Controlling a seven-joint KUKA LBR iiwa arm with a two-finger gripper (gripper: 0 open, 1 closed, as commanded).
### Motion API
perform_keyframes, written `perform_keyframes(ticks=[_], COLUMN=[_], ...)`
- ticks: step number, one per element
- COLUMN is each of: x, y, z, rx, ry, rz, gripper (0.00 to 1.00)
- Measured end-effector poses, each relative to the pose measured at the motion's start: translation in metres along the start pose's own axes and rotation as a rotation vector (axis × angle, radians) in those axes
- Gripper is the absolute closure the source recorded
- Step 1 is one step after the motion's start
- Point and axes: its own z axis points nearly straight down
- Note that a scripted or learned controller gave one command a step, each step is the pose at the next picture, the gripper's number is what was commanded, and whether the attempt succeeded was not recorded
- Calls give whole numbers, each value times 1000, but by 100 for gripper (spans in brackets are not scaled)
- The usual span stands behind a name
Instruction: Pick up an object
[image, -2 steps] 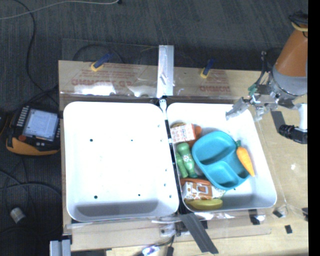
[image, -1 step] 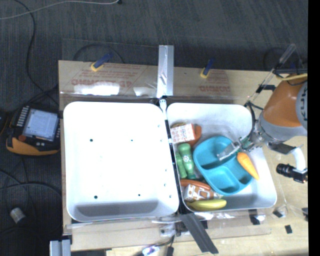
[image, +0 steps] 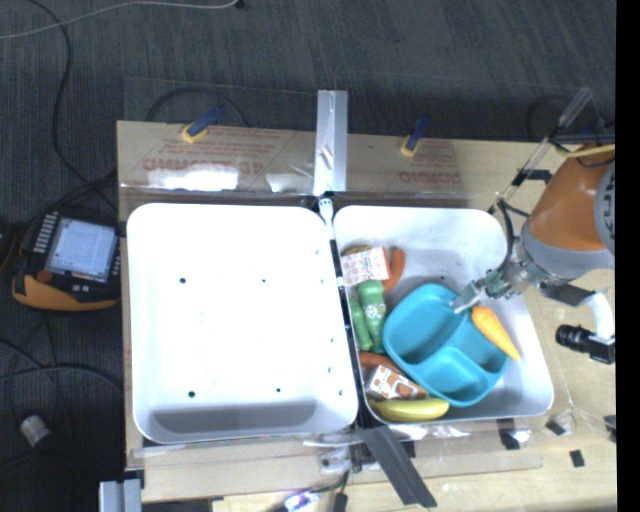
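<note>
The right bin (image: 505, 235) holds a jumble of toy items. A blue two-part dish (image: 440, 345) lies in its middle. An orange carrot (image: 497, 332) rests against the dish's right rim. A green bottle (image: 372, 310) and a white and red carton (image: 364, 264) lie along the bin's left wall. A yellow banana (image: 410, 408) and a small printed box (image: 392, 382) sit at the front. My gripper (image: 478, 294) reaches in from the right, its tip low at the dish's upper right rim, just above the carrot's top end. I see nothing held in it.
The left bin (image: 230, 320) sits beside the right one, sharing a middle wall. A handheld screen device (image: 70, 262) lies on the floor at far left. Clips (image: 203, 124) hold a taped board behind the bins. A black fitting (image: 585, 340) sticks out at right.
</note>
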Motion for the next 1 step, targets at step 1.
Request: perform_keyframes(ticks=[1], x=[-15], y=[33], z=[-77], rx=[8], ry=[6], rz=[-129], gripper=[100])
